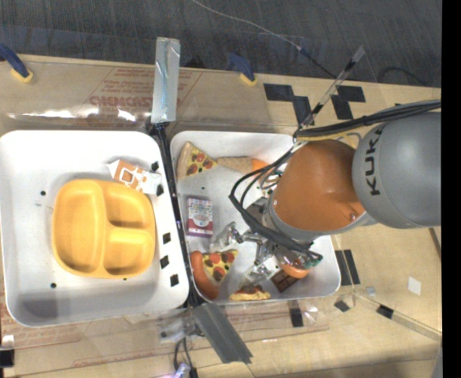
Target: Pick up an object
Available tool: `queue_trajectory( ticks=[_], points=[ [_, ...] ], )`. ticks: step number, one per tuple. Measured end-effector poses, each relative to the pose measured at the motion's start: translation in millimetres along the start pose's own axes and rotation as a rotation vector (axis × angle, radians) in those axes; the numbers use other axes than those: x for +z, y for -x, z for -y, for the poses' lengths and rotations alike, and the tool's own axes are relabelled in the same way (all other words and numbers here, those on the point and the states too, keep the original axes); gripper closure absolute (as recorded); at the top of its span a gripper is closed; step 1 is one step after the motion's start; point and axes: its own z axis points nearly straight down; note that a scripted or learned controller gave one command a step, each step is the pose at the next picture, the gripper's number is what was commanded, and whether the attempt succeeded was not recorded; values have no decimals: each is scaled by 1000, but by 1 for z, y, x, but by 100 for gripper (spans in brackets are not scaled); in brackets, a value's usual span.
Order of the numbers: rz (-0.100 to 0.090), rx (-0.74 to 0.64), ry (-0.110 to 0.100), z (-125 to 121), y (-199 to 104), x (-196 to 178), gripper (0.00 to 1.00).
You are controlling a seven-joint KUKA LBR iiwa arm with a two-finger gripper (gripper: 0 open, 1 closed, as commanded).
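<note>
Pizza slice (195, 162) flat at top-left of right bin. Small red-and-white packet (199, 215) flat just below, along left wall. Second pizza slice (215, 264) near bottom-left, tilted. Brown block (284, 279) and orange-red piece (296, 271) at bottom, partly hidden, possibly toy food. Flat yellowish piece (250, 293) against bottom wall.

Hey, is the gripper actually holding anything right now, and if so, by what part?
It cannot be told. The gripper is down in the right bin among the toy food, near a pizza slice, but nothing is clearly seen between its parts.
</note>
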Motion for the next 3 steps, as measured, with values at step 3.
queue_trajectory(
  ticks=[3],
  points=[
    [-6, -543, 6, 98, 28, 2, 0]
  ],
)
